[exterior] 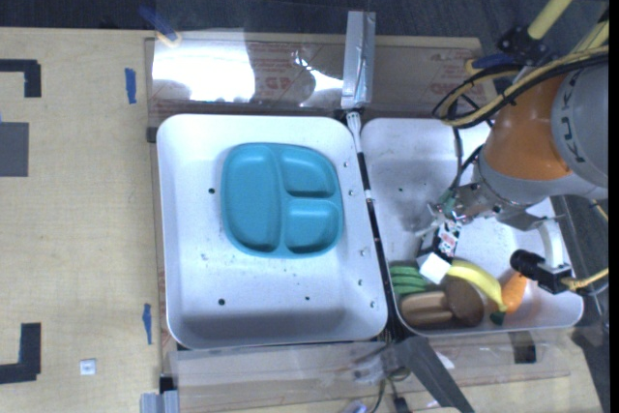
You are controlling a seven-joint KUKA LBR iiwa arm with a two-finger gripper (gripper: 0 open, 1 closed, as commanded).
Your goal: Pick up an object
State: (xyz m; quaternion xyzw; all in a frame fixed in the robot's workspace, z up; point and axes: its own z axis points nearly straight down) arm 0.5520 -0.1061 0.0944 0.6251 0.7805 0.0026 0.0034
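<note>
My gripper point(443, 232) hangs low in the right bin point(406, 160), under the grey arm with the orange band. It sits just above a pile of toy food at the bin's near end. There a yellow banana point(474, 281) lies across a brown oblong piece point(440, 306), a green ribbed piece point(406, 280) lies to their left, and an orange piece point(515, 293) to their right. The gripper's tip is close to the banana's left end and the green piece, and I see nothing held in it.
A blue divided plate point(282, 198) lies in the middle of the left bin point(193, 285). A ridge between the bins runs just left of the gripper. A clear plastic panel point(251, 63) stands behind the bins.
</note>
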